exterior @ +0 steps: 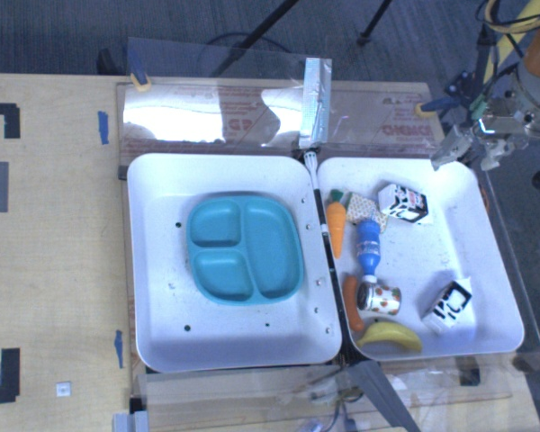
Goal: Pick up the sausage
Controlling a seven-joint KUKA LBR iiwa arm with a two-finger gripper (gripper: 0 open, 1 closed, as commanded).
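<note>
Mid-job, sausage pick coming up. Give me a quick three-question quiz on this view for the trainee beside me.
1. True or false: the sausage lies in the same bin as the banana.
2. What lies in the bin on the view's left? A the banana; B a blue divided plate; C the sausage.
3. Fill in: in the camera view, the gripper is by the right bin's upper-____ corner.

Key: 1 true; 2 B; 3 right.
</note>
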